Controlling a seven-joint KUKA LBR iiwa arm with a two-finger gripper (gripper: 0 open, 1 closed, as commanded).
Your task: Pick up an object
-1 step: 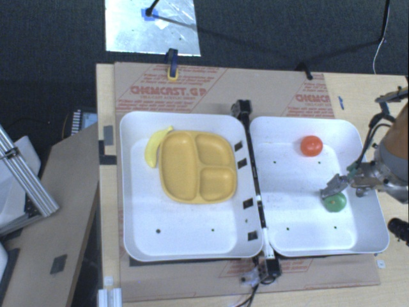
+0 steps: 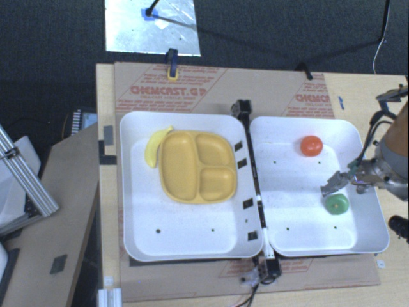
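The gripper (image 2: 339, 185) hovers in the right bin (image 2: 300, 235) just above the green ball (image 2: 337, 203), which sits directly below it, finger spread indiscernible.
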